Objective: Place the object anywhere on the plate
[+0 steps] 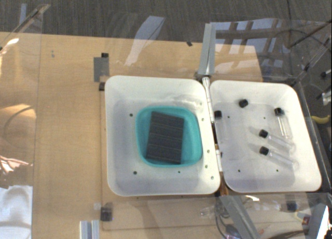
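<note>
Dark ribbed block (166, 138) lies flat on the teal plate (143, 144), covering most of its middle; the plate sits in the left bin (116, 129). By its placement, the task looks done. Block appears rigid, light, with a grooved top; best gripped across its long edges. Right bin (306, 129) holds clear vials with black caps (274, 142), scattered and apart. Both bins rest on the wooden surface (57, 129). Tool state: cannot tell.
</note>
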Controlling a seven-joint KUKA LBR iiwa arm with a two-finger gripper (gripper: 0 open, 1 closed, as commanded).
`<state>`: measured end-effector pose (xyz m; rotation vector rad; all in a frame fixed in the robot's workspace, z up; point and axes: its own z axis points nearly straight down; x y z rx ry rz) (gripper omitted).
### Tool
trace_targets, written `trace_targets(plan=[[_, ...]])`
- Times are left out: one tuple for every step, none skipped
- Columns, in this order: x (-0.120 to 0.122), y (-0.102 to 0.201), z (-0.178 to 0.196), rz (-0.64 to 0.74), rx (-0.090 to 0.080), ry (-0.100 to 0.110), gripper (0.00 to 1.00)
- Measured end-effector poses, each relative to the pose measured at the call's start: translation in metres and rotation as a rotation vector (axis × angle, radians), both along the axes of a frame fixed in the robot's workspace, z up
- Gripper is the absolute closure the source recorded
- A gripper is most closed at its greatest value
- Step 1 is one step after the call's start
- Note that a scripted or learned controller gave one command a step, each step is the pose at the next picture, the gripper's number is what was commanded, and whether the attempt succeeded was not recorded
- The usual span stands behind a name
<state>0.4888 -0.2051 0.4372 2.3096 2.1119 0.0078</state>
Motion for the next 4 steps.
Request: trace_targets(plan=[[0.004, 0.004, 0.0, -0.122, 0.002, 0.001, 0.0], [0.022, 0.006, 0.0, -0.217, 0.003, 0.0, 0.0], [0.122, 0.016, -0.001, -0.334, 0.005, 0.002, 0.0], [0.082, 0.015, -0.001, -0.459, 0.007, 0.003, 0.0]])
